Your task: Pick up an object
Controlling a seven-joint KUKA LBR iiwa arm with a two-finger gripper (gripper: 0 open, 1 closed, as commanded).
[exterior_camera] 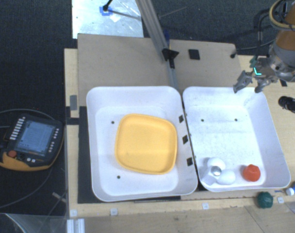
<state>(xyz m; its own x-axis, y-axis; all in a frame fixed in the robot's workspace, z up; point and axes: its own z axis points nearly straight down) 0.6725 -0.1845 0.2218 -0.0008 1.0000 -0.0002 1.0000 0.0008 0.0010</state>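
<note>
My gripper (250,85) hangs over the far right corner of the right bin (235,130), its two fingers spread open with nothing between them. In the near part of that bin lie a small red object (252,173), a white cup-like object (215,168) and a white rounded object (227,177). A yellow square plate (146,143) rests in the middle of the left bin (101,130). The gripper is far from all of them.
A teach pendant (30,145) lies on the floor at the left. A slanted metal pole (155,23) rises behind the bins. A dark green ball (265,199) sits on the bench edge in front of the right bin.
</note>
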